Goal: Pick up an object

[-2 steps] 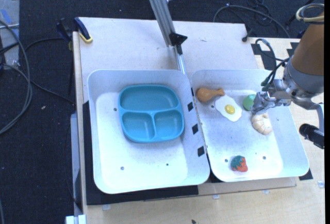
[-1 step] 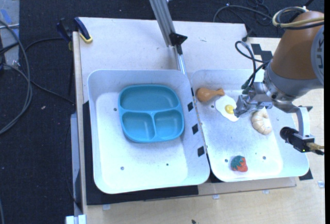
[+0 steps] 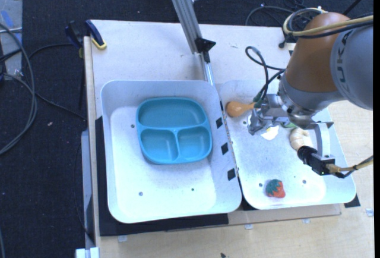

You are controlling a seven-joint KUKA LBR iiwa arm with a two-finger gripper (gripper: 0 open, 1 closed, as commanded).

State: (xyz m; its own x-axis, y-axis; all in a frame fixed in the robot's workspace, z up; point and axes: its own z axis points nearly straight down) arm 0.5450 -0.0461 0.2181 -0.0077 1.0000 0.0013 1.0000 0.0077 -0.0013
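Roughly, bins: two shallow white bins, left (image 3: 119, 132), right (image 3: 249, 161)
tray: one blue three-compartment plastic tray (image 3: 174, 130), left bin
right bin: one orange rounded object (image 3: 238, 109), one red-green object (image 3: 275, 188)
gripper (image 3: 259, 124): finger state cannot tell

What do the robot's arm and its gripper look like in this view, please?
The arm is thick and rounded, grey with a broad orange band above the wrist and part of some dark lettering on the grey shell. Black cables loop along it near the wrist. The gripper is a small metallic grey assembly, far slimmer than the arm.
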